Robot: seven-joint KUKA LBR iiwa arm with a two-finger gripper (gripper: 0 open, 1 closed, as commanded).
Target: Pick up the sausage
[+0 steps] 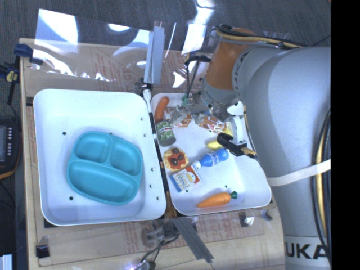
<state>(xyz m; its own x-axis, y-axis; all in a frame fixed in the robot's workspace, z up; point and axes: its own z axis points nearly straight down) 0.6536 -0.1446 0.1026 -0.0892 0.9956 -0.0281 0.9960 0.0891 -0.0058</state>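
The sausage point(161, 108) is a short orange-red piece lying upright along the left wall of the right bin point(256, 187), near its far corner. My gripper point(188, 104) hangs low over the far end of that bin, a little to the right of the sausage and apart from it. The grey arm with its orange band point(225, 61) rises behind it and covers the bin's far right corner. Nothing shows as held.
The right bin also holds a green can point(165, 134), a round pizza-like toy point(175, 158), a small carton point(184, 179), a blue bottle point(214, 158), a yellow piece point(214, 145), flat packets point(211, 124) and a carrot point(214, 200). A blue divided plate point(104, 166) lies in the left bin point(50, 106).
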